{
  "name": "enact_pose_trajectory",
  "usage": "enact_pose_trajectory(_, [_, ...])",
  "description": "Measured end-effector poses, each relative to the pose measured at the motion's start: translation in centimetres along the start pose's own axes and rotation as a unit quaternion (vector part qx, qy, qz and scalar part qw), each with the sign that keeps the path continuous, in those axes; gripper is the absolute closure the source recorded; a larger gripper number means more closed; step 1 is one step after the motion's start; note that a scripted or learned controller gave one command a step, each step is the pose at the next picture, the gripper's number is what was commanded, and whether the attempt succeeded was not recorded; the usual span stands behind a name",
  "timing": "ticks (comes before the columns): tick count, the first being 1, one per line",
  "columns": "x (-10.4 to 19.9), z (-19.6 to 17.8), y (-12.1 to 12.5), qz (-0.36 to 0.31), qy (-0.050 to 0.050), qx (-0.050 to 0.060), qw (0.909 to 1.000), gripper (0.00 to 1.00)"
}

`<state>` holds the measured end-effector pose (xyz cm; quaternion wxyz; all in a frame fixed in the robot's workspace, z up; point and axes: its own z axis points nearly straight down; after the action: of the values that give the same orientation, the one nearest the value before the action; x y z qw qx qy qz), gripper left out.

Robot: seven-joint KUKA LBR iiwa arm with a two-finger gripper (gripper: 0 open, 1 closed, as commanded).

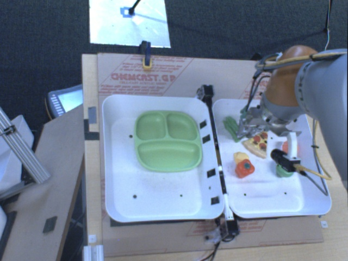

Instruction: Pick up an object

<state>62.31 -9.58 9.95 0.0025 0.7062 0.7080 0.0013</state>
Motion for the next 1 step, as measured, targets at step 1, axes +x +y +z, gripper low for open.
enact_pose_trajectory(1, [0.50,-5.14,-0.65,0.000,0.001,0.000,1.0000,1.00])
